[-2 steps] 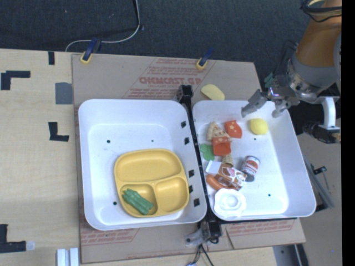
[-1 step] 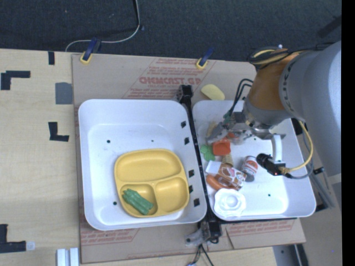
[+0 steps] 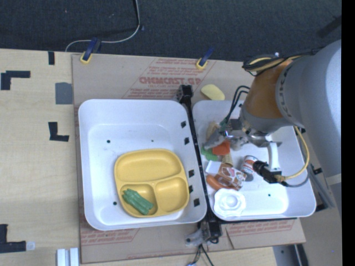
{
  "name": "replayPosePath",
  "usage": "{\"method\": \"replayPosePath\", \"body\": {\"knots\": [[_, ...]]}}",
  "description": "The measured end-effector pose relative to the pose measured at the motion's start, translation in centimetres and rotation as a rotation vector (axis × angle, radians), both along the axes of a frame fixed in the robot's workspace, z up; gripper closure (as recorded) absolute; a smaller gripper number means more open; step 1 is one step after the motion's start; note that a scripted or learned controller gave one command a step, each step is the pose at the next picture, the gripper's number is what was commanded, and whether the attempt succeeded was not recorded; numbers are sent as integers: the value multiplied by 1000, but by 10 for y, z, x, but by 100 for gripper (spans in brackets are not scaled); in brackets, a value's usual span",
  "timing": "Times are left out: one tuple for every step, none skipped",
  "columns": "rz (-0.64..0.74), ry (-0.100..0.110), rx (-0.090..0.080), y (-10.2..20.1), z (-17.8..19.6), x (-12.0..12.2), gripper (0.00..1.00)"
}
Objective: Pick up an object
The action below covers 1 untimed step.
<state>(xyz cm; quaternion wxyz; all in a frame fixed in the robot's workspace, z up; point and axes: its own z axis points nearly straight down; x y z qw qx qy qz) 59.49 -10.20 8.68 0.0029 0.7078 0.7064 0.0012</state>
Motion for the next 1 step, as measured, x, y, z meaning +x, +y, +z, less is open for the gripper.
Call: {"method": "replayPosePath", "body": {"knots": [[2, 1, 4, 1, 10, 1, 100]]}}
